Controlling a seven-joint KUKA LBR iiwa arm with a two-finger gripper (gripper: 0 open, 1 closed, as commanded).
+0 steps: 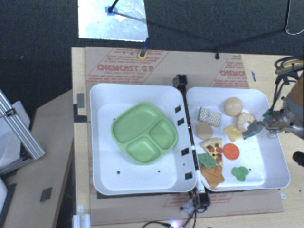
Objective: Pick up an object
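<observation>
Toy food (223,148) crowds right bin's (273,175) left half.

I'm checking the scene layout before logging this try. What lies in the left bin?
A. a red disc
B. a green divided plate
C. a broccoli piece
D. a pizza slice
B: the green divided plate lies alone in the left bin, while the pizza slice, red disc and broccoli piece all lie in the right bin.
</observation>
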